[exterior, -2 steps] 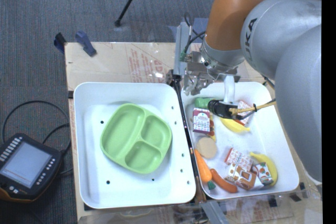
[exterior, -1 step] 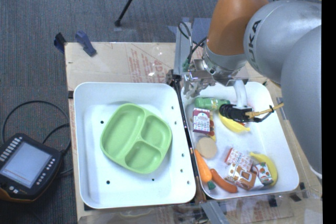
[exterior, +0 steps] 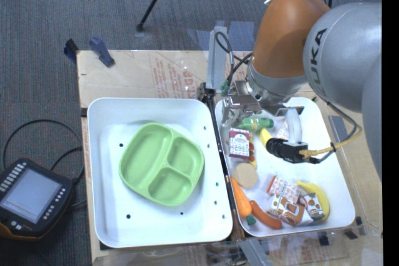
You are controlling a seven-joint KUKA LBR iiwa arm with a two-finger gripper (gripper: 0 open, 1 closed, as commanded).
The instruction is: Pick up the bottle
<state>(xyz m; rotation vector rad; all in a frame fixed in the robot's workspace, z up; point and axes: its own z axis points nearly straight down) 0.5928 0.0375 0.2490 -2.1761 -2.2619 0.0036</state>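
A small green bottle lies on its side near the back of the right bin, with a yellow piece just to its right. My gripper hangs directly over the bottle, under the orange band of the wrist, and covers part of it. The arm's bulk hides the gripper's tips, so I cannot see whether anything is held.
The right bin also holds a pink carton, a beige disc, two carrots, snack packets and a banana. A black cable plug hangs beside the bottle. A green divided plate sits in the left bin.
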